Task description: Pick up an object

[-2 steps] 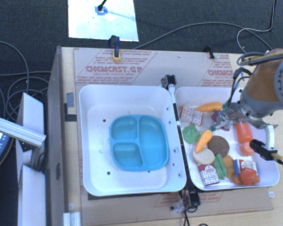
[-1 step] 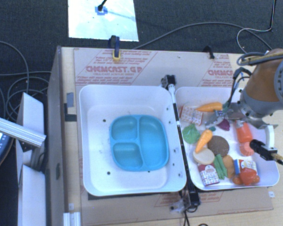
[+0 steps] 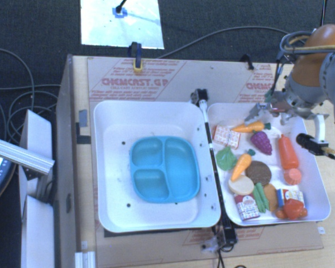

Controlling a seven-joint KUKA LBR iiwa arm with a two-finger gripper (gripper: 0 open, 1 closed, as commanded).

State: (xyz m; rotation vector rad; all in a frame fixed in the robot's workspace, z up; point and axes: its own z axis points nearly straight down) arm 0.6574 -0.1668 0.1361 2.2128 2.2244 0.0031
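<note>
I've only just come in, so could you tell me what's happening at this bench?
A grey KUKA arm reaches in over the back of the right bin, which is packed with toy food: carrots, purple grapes, an orange bottle and more. Its gripper hovers near the upper carrot, with nothing visibly lifted. The left bin holds a blue divided tray.

Just beside the grey metal pincer point(image 3: 261, 110) lie an orange plastic carrot point(image 3: 249, 128) and a purple plastic grape bunch point(image 3: 261, 143). Further from it, a sky-blue divided plastic tray point(image 3: 164, 168) sits in a shallow white plastic bin point(image 3: 109, 116). Red lettering patterns the pale cardboard-covered worktop point(image 3: 156, 77).
</note>
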